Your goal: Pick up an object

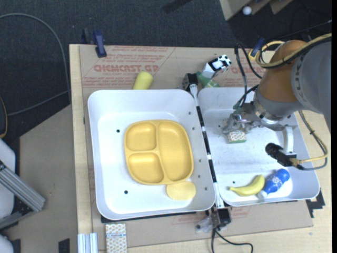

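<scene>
Clutter in the right bin [305, 188] is sparse: a small patterned block [237, 136] lies just beneath the gripper [239, 121], whose fingers' state I cannot tell, with a banana [248, 186] touching a blue toy [275, 182] at five o'clock. The left bin [105, 141] holds a yellow divided plate [158, 152] and a yellow disc [181, 190]. Cardboard [126, 62] on the table reads "GIGACAST". Dark carpet [42, 15] surrounds.

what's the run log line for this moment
phase: reaching | tool: low in right bin, above small patterned block | banana, blue object: untouched
</scene>
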